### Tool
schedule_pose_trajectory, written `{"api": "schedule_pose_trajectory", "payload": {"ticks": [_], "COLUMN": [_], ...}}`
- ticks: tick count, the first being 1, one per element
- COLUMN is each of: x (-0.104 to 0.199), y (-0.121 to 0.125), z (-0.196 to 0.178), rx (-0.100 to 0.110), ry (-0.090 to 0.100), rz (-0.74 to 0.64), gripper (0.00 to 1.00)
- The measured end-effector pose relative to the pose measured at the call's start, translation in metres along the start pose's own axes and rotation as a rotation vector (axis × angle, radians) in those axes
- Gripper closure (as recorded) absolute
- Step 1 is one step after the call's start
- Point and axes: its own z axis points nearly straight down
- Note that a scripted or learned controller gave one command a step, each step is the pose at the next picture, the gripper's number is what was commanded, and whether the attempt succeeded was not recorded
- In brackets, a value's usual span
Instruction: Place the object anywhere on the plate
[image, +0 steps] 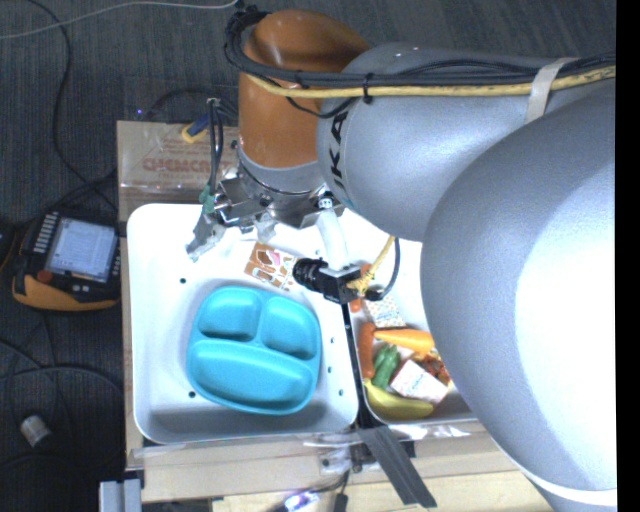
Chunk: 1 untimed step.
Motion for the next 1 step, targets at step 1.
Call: {"api": "schedule_pose_trajectory", "payload": {"ticks": [1], "x": [-0.0097], "y": [-0.0571], "z": [0.1416], "rx": [-0.012], "ry": [0.006], "rz": [0.014], "gripper": [0.0]}}
